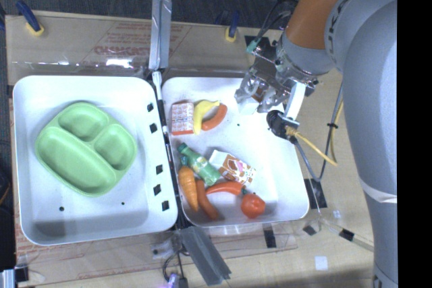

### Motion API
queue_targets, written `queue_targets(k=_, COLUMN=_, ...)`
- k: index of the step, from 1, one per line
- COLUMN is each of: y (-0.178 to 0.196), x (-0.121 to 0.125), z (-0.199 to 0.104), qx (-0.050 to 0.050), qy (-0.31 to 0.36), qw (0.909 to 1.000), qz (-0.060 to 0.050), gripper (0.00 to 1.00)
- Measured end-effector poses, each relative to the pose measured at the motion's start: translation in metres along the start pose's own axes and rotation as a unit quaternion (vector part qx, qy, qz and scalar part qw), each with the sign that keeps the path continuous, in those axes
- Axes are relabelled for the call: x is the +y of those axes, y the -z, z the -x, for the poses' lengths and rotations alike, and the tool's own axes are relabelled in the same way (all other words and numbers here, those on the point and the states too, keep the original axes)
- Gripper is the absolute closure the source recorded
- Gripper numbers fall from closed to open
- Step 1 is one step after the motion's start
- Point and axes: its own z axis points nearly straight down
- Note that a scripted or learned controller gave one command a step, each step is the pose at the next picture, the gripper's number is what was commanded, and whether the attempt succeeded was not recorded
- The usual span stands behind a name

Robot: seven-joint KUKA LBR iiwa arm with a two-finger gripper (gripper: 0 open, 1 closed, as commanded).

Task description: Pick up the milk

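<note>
1. Grey and orange, my arm holds the gripper (260,96) over the right bin (287,175), near its far edge; whether it is clenched or released I cannot tell.
2. The milk (231,168) lies below and left of the gripper, well apart, beside a green bottle (199,164) and tomato (253,205).

Green plate (84,147), 2 white bins (30,212), orange carrot (188,187), red tomato (253,206)
</note>
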Motion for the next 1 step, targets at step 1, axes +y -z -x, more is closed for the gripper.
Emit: queue_targets(k=1, y=0.0091, x=-0.0006, z=-0.0014, qx=-0.001, qy=0.004, qw=1.0000, qz=-0.002, gripper=1.00)
